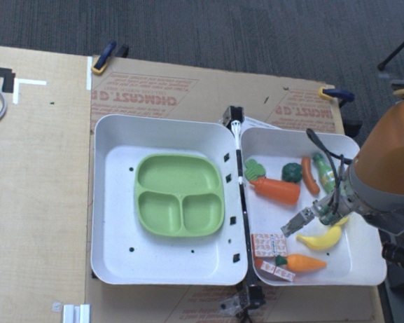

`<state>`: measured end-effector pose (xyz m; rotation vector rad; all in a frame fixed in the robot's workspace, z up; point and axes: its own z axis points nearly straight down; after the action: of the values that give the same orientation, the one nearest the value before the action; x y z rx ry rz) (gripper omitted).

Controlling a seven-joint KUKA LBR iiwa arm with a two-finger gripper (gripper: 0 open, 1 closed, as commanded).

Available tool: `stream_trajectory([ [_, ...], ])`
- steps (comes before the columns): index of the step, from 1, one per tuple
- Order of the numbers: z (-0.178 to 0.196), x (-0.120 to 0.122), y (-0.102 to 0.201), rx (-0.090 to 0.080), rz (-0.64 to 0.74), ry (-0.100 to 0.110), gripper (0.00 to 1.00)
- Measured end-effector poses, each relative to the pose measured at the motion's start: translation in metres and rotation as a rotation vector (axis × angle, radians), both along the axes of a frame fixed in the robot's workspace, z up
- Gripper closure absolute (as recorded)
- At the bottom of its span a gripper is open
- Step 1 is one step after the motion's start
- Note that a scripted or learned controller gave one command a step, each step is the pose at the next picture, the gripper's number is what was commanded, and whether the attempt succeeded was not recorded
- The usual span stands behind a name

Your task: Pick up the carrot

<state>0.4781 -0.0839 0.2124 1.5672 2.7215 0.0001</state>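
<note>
Carrots: we see two in the right bin [361, 273], a big carrot [278, 191] with a green top near the bin's left wall, and a small carrot [304, 263] by the front edge, just beside a packet [269, 245].
Gripper: the gripper [302, 219] hangs over the middle of the right bin, between the two carrots and touching neither.
Fingers: one grey finger shows plainly, and we cannot tell whether they are open or closed; nothing shows between them.
Wrong target: we judge the main risk is ambiguity, since the gripper sits about midway and could drop on either carrot, or on neither.
Banana: the banana [322, 238] lies right under the wrist, so a straight descent may strike or grab it instead.
Crowding: the small carrot touches the packet and sits near the bin's front wall, so the fingers could catch card or rim.
Roll: both carrots taper and look smooth, so we expect an off-centre pinch to squirt them sideways.
Other items: a sausage [310, 175] and broccoli [292, 172] lie behind, well clear of the tray [180, 194] in the left bin.
</note>
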Motion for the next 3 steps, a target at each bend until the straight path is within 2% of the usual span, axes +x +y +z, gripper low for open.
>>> stream_trajectory([
  [1,-0.02,0.001,0.046,0.0,0.259,-0.001,0.0],
  [2,-0.02,0.001,0.072,-0.001,0.759,-0.002,0.0],
  [3,-0.02,0.001,0.099,-0.002,1.164,-0.003,0.0],
])
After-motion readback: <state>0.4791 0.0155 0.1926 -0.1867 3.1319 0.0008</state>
